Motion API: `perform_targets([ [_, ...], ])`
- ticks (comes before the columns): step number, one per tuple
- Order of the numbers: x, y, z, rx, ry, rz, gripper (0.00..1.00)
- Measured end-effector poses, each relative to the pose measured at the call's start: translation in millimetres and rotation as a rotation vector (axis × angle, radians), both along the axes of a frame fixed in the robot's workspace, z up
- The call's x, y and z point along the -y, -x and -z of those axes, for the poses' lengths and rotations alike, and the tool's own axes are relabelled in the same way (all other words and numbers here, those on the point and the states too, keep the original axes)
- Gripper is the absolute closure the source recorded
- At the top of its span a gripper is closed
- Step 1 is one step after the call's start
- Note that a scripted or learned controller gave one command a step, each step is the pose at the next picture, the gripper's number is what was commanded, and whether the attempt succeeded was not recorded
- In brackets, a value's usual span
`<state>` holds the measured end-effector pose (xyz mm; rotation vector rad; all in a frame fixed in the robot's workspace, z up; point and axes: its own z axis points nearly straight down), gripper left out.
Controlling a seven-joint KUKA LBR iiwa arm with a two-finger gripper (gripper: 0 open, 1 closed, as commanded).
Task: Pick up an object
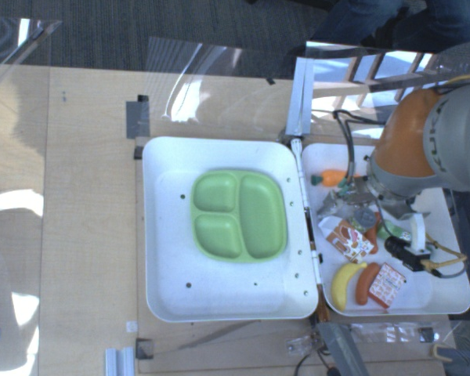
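The pincer (pixel 359 204) hangs low in the right bin (pixel 453 302), over a crinkly clear wrapper (pixel 338 202), and I cannot tell how it is set or whether it has anything. To pick cleanly I'd settle squarely over one item, say the red packet (pixel 349 240), clear of the banana (pixel 342 284) and sausage (pixel 366 282). The packet's print is too small to read.
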<state>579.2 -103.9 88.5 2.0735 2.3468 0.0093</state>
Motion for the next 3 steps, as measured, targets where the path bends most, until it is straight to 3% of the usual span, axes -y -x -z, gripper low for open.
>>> perform_targets([
  [1,-15,8,0,0.003,0.000,0.012,0.00],
  [2,3,-69,3,-0.023,-0.003,0.016,0.00],
  [3,-11,22,0,0.000,-0.001,-0.004,0.00],
])
